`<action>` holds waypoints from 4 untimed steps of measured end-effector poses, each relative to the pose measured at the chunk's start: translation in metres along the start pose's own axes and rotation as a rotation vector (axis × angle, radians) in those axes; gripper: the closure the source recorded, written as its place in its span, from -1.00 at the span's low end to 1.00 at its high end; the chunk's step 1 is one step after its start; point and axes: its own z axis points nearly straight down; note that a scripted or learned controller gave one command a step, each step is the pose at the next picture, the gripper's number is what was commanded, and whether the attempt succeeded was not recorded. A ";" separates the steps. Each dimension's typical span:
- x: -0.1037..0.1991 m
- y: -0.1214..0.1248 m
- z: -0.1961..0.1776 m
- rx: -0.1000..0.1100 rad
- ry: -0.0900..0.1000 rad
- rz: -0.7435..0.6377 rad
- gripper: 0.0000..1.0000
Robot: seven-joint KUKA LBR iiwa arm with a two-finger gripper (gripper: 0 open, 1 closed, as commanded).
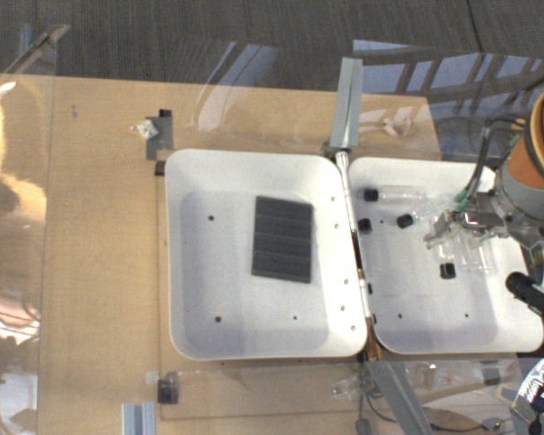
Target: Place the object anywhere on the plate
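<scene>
The plate [283,239] is a dark grey ribbed rectangle lying flat in the middle of the left bin [190,324]. My gripper [455,232], with clear plastic parts, hangs over the right bin [408,329] near its centre-right. A small black object [447,269] lies on the bin floor just below the gripper in the view. Whether it touches the gripper I cannot tell. Three more small black pieces [370,194] [404,220] [364,226] sit in the upper left of the right bin.
A grey metal post [346,107] stands behind the seam between the bins. The arm's orange band [542,143] and cables [490,152] overhang the right bin's far right side. A small black bracket [160,139] sits on the wooden bench at the back left.
</scene>
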 end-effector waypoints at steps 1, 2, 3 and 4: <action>0.066 0.075 0.001 0.004 0.000 0.060 1.00; 0.124 0.055 0.013 0.003 0.001 0.129 1.00; 0.211 -0.021 0.013 0.005 0.001 0.367 1.00; 0.279 -0.055 0.003 0.005 0.002 0.187 1.00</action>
